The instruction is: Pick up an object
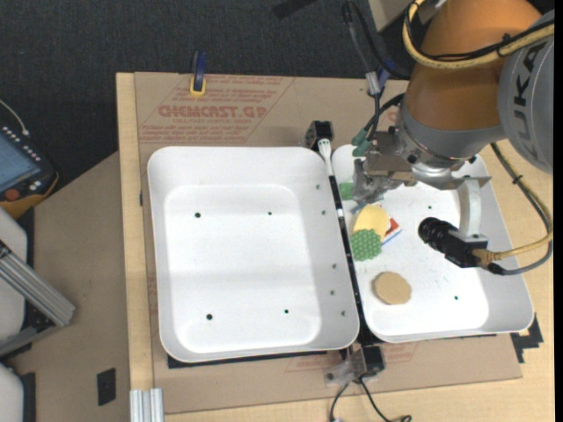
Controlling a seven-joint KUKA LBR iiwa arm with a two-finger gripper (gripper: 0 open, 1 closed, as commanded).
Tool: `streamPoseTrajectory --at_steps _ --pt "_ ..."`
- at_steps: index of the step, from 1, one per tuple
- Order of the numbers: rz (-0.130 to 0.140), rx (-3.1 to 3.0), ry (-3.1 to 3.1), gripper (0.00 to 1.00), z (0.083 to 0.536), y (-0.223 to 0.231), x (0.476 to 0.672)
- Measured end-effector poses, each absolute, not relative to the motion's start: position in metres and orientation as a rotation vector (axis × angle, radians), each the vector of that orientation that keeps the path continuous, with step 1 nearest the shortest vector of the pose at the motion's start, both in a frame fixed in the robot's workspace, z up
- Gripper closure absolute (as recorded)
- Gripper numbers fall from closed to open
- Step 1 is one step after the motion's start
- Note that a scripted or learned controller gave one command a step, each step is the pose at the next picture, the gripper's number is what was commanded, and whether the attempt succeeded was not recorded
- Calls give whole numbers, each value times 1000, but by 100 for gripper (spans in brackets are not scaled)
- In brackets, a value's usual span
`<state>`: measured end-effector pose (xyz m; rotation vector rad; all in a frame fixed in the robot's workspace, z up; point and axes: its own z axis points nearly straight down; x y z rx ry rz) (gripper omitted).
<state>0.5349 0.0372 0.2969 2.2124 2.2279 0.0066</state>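
two white bins point(237, 251), four small objects point(392, 288)

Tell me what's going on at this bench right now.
The arm reaches into the right bin, its end effector low near the bin's left wall, above a yellow object. A green disc and a tan disc lie nearby. Nothing is visibly lifted yet.
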Motion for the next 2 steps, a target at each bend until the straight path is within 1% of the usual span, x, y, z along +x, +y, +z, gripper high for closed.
streamPoseTrajectory --at_steps 1,2 --pt "4 2213 2230 100 303 105 529" --pt "8 2223 2213 100 366 55 509"
